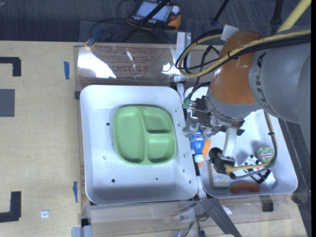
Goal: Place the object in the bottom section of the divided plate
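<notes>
- Gripper (195,132): hung low at the left side of the right bin (289,179), close to the wall shared with the left bin (98,181). Open or closed could not be told from this slant.
- Blue item (197,144): lay just below the gripper against that same wall, blue with an orange band and a white end. Touching the gripper or merely beneath it could not be told. Judged to be the object to move, but not seen clamped, so not counted as held.
- Farther out in the right bin: speckled lump (220,180) near the front wall, red sausage (244,186) just beside it, green ball (264,152) toward the right, black-and-white piece (252,160) just left of the ball.
- Plate (131,132): sat green in the middle of the left bin, three sections, all bare. Bottom section (160,148) taken to be the small one at lower right, on the side nearest the gripper.
- Step in hand, as judged: the pick, with nothing over the plate yet.
- Next move called for a firm hold on the blue item and a lift clear of the shared wall. After that, a short pass left and a lowering into the small lower section, not the one just above it across the ridge.
- Risk, as judged: little room beside the wall for a clean grasp.
</notes>
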Robot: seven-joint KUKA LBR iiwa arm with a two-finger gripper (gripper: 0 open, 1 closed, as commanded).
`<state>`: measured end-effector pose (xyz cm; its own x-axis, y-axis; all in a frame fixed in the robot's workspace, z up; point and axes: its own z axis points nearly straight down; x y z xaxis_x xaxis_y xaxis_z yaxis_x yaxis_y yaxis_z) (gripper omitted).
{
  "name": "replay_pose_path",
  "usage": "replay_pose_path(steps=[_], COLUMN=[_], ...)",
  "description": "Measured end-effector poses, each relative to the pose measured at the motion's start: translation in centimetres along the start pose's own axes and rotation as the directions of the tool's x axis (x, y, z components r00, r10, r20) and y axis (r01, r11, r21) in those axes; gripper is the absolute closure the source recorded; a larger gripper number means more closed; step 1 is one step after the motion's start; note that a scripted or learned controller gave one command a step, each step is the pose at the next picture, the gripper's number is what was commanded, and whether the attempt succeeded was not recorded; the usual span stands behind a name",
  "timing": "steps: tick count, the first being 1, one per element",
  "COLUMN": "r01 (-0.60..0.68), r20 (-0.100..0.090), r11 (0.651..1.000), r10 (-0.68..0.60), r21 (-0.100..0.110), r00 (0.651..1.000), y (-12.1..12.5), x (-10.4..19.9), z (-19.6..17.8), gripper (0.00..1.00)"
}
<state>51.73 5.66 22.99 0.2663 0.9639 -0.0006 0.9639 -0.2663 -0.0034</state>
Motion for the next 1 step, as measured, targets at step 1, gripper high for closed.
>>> replay_pose_path(steps=[1], r01=[0.056], r20=[0.000], r11=[0.998], r10=[-0.056], r21=[-0.003], r00=[0.998], y=[3.84], x=[-2.35], z=[-5.00], gripper=[1.00])
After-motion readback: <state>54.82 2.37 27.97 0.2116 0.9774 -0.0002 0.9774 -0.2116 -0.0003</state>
